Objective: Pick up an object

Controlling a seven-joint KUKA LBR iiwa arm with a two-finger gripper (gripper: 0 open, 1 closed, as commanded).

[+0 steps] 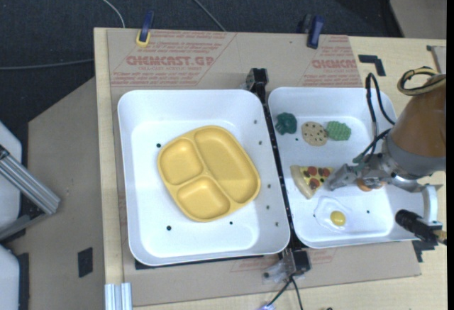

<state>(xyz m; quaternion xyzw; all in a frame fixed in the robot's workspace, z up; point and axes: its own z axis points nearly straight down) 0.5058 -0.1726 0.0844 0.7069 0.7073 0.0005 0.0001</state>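
Observation:
The right bin (340, 97) holds several toy foods. A dark green piece (286, 123), a round cookie (313, 133) and a light green piece (338, 130) lie along its far side. A pizza slice (308, 179) rests near its left wall, and a fried egg (335, 217) lies near the front. My gripper (349, 177) hangs low over the bin's middle, just right of the pizza slice and above the egg. A small orange-red thing (365, 185) shows right beside the gripper, partly hidden by it.
The left bin (142, 159) holds a yellow divided plate (207, 172). A black bracket (257, 79) sits at the far end of the divider between the bins. The arm's grey body (422, 133) covers the right bin's right side.

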